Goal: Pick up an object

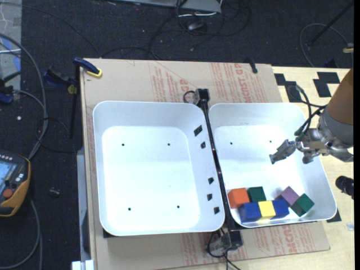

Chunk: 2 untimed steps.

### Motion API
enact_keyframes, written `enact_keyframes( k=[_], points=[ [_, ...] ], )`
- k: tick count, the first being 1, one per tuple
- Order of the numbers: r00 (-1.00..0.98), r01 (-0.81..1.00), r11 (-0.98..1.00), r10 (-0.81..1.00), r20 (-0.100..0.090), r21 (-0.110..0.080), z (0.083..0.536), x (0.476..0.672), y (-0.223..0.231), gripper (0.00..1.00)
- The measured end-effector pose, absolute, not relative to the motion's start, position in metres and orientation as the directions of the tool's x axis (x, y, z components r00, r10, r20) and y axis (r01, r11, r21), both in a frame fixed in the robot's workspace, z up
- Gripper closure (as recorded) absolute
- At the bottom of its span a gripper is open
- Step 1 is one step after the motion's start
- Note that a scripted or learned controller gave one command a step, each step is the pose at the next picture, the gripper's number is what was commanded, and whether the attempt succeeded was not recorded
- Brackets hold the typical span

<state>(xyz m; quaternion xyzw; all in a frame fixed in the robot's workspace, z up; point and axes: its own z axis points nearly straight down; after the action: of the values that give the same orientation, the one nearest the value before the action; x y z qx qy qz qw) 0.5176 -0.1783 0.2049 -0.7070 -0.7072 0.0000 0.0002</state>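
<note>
Over the right bin's (315, 151) right side: gripper (284, 151) hovering, approach step.
Can't tell its state. Blocks (269, 203) crowd the near edge; next move: descend on one.

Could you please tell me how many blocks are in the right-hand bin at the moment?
7, clustered along its near edge: orange block, dark green block, blue block, yellow block, second blue block, purple block, green block. None seems hidden.

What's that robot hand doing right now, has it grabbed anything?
Hand: above the right bin, apart from the coloured blocks at the bin's near edge; nothing visible in it; open or closed cannot be told.
</note>
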Motion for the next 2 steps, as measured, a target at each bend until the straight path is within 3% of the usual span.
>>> enact_keyframes(
  k=[1,2],
  points=[
    [-0.003,1.0,0.003,1.0,0.001,-0.002,0.086,0.551,-0.155,0.0],
    [0.004,1.0,-0.004,1.0,0.0,-0.001,0.089,0.502,-0.212,0.0]
  ],
)
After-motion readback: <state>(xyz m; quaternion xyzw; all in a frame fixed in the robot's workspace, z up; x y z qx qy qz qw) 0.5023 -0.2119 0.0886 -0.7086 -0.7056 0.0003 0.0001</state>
